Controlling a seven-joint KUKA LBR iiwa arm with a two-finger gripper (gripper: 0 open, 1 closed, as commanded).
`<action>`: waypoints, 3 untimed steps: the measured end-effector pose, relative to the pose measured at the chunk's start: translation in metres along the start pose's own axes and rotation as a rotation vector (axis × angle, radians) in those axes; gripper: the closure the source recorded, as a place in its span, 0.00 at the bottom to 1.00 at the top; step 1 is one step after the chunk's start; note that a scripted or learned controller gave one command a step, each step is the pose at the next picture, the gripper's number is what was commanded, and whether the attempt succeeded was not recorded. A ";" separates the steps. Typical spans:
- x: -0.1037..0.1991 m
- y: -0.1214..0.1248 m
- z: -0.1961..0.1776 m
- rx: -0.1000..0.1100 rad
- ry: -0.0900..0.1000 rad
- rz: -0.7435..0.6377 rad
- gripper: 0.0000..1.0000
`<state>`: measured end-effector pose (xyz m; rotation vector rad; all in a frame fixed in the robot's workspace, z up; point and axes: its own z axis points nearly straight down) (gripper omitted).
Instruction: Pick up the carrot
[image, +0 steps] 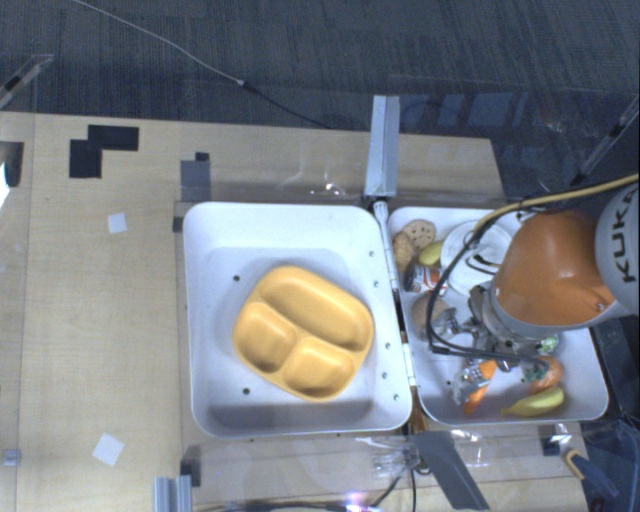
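The pale wooden bench (90, 330) carries two shallow white plastic bins side by side, and every place below is given from the left white bin (210, 250). That bin holds a yellow plastic tray with three rounded compartments (303, 330), lying tilted near its middle. Touching the left bin's right wall is the right white bin (590, 395), crowded with small play food.

Over the right bin, well to the right of the left bin, hangs the grey arm with its orange band (550, 270), black and yellow cables looping round the wrist. Below the band the gripper (478, 372) points down into the lower half of the right bin; whether it is spread or closed cannot be told, as the wrist and cables cover it.

The small orange carrot (476, 393) lies in the right bin near its lower edge, a short way right of the left bin's lower right corner. It sits directly under and just below the gripper's tip, seemingly touching it, though no grasp can be seen.

Just right of the carrot a yellow banana (533, 403) lies along the lower rim, and an orange-red piece (548, 375) rests just above it. Close beside the left bin's upper right wall lie two brown speckled cookies (412, 240).
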<state>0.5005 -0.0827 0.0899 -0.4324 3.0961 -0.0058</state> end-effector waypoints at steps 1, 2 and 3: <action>-0.004 0.000 -0.013 0.003 -0.011 -0.002 1.00; -0.004 0.000 -0.012 0.003 -0.010 -0.002 0.00; 0.005 -0.009 0.000 -0.004 0.000 0.074 0.00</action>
